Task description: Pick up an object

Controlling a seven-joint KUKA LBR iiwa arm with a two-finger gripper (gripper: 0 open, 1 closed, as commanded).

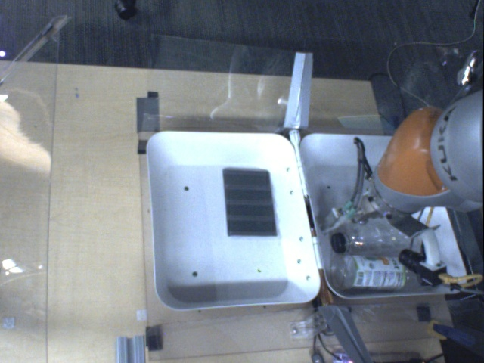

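Much open room, left bin point(162, 203) w/ dark pad point(249, 202).

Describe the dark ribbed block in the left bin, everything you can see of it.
The dark ribbed block is a dark grey, near-black rectangle with rounded corners, lying flat on the floor of the left bin. Its top is crossed by ridges that split it into four bands; the surface looks matte, perhaps rubber or foam. Its long side runs away from the camera. It sits a little toward the bin's far, right part, clear of the walls, with nothing resting on it.
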